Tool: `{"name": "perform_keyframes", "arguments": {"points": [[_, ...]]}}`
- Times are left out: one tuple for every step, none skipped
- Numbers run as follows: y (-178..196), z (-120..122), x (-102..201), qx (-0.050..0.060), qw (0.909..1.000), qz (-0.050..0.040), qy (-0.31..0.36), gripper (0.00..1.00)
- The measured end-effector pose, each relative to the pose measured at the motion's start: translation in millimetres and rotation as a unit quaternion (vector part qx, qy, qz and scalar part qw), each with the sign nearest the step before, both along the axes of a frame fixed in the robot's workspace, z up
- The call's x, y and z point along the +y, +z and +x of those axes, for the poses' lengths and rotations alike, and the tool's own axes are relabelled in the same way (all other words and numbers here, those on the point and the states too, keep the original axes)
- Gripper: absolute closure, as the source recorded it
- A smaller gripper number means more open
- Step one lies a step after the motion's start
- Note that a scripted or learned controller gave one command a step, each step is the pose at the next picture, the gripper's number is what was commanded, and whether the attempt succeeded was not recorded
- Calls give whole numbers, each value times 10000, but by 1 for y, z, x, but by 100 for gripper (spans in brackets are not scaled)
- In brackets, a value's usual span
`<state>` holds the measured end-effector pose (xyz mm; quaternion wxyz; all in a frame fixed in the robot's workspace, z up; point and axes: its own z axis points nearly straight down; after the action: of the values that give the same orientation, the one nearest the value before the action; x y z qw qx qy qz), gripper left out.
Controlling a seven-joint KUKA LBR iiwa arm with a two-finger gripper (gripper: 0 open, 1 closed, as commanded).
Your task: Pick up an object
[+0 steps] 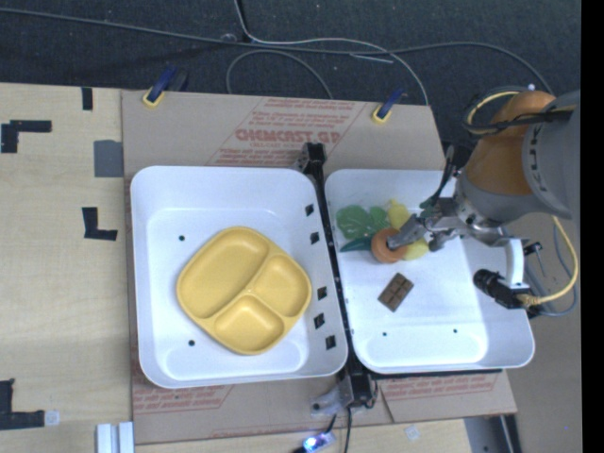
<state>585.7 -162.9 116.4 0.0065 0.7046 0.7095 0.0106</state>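
In the right bin (pixel 491 347) lie an orange round toy (pixel 384 246), a green leafy toy (pixel 356 222), a small yellow piece (pixel 398 214) and a brown block (pixel 395 292). My gripper (pixel 412 236) reaches in from the right and sits low, right against the orange toy's right side, just below the yellow piece. Its tip overlaps the orange toy's edge. The brown block lies apart, a little below the gripper.
A yellow divided plate (pixel 243 288) fills the middle of the left bin (pixel 151 253). A black divider (pixel 326 253) runs between the two bins. Cables loop by the arm's wrist at the right edge of the right bin.
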Motion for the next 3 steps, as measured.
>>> {"name": "perform_keyframes", "arguments": {"points": [[63,7,1,95,9999,-38,-22,100],[111,8,1,99,9999,-36,-26,100],[93,8,1,134,9999,-37,-30,100]]}}
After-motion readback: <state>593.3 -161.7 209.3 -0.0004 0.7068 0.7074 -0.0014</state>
